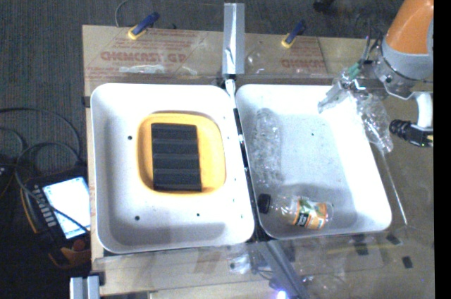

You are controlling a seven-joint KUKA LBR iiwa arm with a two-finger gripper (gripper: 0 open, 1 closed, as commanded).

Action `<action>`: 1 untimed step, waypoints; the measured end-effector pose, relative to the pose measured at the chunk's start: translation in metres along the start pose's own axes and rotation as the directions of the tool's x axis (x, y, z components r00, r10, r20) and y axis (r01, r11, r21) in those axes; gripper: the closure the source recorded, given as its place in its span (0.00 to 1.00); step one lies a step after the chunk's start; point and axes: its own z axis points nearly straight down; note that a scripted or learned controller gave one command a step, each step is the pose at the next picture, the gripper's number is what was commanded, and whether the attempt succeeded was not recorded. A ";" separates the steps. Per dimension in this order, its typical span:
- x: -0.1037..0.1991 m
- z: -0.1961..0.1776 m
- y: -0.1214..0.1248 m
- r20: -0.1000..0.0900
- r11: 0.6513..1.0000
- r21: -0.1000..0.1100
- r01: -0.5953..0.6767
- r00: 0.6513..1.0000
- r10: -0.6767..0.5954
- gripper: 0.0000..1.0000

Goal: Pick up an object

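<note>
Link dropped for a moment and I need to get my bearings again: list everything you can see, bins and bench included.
Bins: 2, white, side by side on the bench.
Sponge: 1, yellow with a black ribbed top, middle of left bin.
Clear bottle: 1, transparent, left part of right bin.
Labelled bottle: 1, clear with black cap and orange label, near edge of right bin.
Clamps: 2, blue and yellow, bench's far edge.
Tablet: 1, floor at left.
Arm: 1, grey and orange, right.

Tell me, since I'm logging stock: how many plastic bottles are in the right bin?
2. One clear bottle lies along the right bin's left wall; one bottle with an orange label lies near its front edge.
</note>
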 end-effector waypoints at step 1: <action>0.004 0.010 -0.083 0.002 0.969 -0.001 0.249 0.969 -0.249 0.00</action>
